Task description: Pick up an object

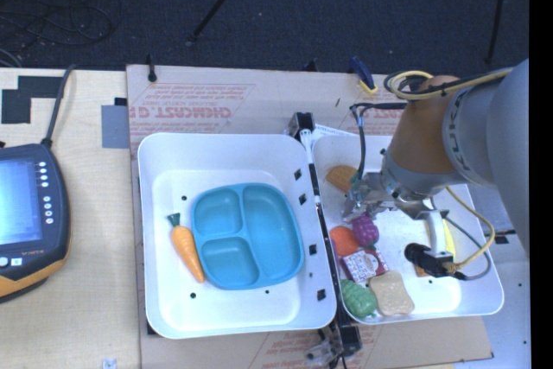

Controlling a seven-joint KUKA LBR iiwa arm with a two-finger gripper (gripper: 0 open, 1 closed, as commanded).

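So far nothing is lifted. The gripper [359,205] hangs low over the right bin [471,285], near its left wall and about midway along it, with the grey arm reaching in across the bin's far-right corner. How wide the gripper stands I cannot tell: the wrist and its cabling cover the tip from this angle, and no object can be seen caught in it.

The likeliest object is the grapes [365,231], a purple cluster on the bin floor just under the gripper on its near side, close enough that they may be touching, though I cannot say for sure. A red ball [343,239] sits touching the grapes on the left, against the left wall. A red-and-white packet [363,264] lies just nearer than those two. A green toy [359,299] and a tan lump [393,293] sit side by side in the near-left corner. An orange piece [340,177] lies by the left wall on the gripper's far side.

The left bin [164,160] holds a blue plate [246,235] with a carrot [187,251] beside its left edge, well apart from the arm.

By my reading the approach is made, and the grasp itself and the lift remain. The crowding along that left wall could make a clean grip on one object hard.
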